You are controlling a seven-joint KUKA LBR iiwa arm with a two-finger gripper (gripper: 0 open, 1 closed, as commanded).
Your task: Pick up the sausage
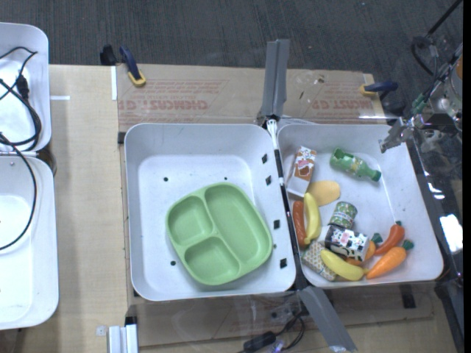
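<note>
Bench (pixel 81 197) carries two white bins side by side. Left bin (pixel 140 197) has only the green divided plate (pixel 218 234), likely the drop target. Right bin (pixel 419 197) holds the clutter, bunched toward its near edge. Sausage (pixel 298 223) lies along that bin's left wall, touching the banana (pixel 312 216), so tight clearance for a grasp. End effector (pixel 401 132) sits over the right bin's far right corner, well apart from the sausage; can't tell whether it's wide or narrow.

Sausage (pixel 298 221) partly under a banana (pixel 312 217); arm (pixel 441 98) cut off at right edge.
</note>
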